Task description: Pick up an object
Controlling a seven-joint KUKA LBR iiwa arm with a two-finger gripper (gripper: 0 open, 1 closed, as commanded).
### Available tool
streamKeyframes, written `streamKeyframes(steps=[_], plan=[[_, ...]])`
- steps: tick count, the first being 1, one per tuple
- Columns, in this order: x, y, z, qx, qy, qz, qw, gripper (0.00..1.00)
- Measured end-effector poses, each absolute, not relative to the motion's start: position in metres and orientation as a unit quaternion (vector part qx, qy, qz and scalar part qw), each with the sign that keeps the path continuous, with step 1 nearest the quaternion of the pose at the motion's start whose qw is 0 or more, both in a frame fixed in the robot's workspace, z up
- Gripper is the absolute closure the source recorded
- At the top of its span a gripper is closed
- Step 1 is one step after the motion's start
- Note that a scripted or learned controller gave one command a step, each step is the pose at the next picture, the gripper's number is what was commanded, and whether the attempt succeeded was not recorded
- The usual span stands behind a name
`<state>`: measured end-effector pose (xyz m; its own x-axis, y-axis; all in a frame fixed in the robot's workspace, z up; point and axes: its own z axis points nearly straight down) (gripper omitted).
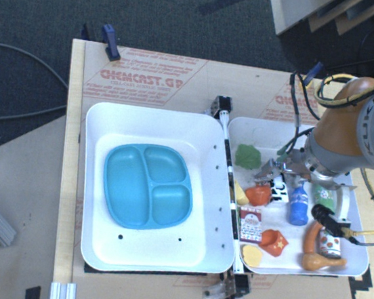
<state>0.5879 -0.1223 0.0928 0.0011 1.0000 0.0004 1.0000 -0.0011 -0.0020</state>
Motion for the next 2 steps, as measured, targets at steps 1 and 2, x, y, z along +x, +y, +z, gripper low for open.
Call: streamKeyframes(steps=[1, 2], plan=[[0.588, -0.122, 0.103, -0.708, -0.707, -0.0003, 0.000, 1.00], [0.657, -0.019, 0.185, -0.706, -0.708, -0.0008, 0.000, 1.00]])
